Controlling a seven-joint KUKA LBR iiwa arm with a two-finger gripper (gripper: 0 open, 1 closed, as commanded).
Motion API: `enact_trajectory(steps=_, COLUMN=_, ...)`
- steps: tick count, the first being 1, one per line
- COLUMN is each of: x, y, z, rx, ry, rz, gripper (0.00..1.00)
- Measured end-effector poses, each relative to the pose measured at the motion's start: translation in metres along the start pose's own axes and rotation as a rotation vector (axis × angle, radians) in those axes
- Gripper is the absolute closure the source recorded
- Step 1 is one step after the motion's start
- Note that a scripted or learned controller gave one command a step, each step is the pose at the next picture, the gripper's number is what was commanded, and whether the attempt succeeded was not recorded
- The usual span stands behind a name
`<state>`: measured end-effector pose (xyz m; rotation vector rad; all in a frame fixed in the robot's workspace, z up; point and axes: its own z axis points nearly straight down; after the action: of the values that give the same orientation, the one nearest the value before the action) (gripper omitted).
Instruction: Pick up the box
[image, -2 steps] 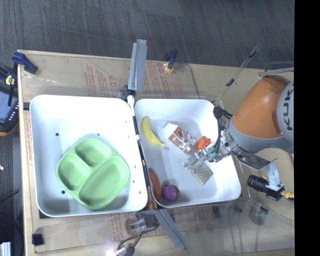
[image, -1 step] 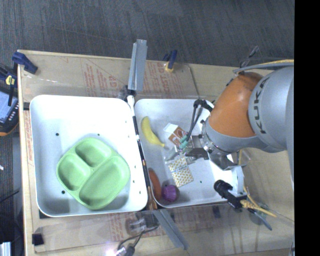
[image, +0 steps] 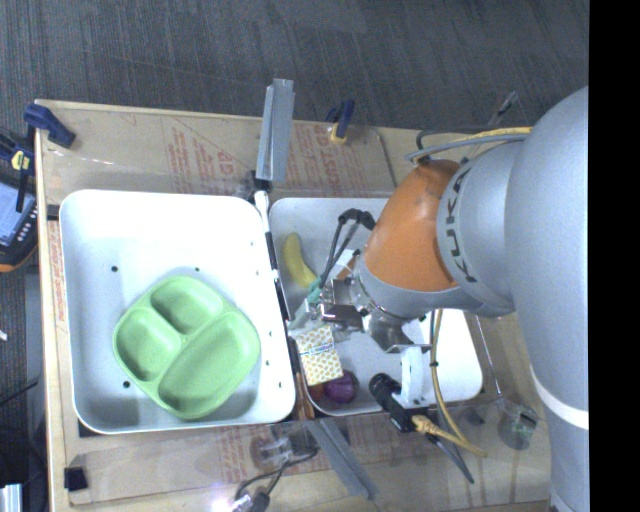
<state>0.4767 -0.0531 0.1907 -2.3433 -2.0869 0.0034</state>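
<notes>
Grey arm (image: 530, 230) looms over the right bin (image: 465, 375). Left of that bin lies a green divided plate (image: 188, 345). Inside its left edge lies the box (image: 320, 355), gripper (image: 335, 312) poised above: reaching step. Next, descend squarely.

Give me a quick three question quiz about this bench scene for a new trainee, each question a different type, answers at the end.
1. True or false: the green tray lies in the left bin.
2. Which thing lies nearest the box? A) banana B) purple ball C) green tray
3. Fill in: the arm reaches over the ____ bin.

Key: 1 true; 2 B; 3 right.
</notes>
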Motion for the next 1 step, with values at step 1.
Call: enact_trajectory(steps=1, x=-0.0339, y=0.0032, z=-0.0002, rx=0.0, ry=-0.002, rz=0.038, gripper=1.0)
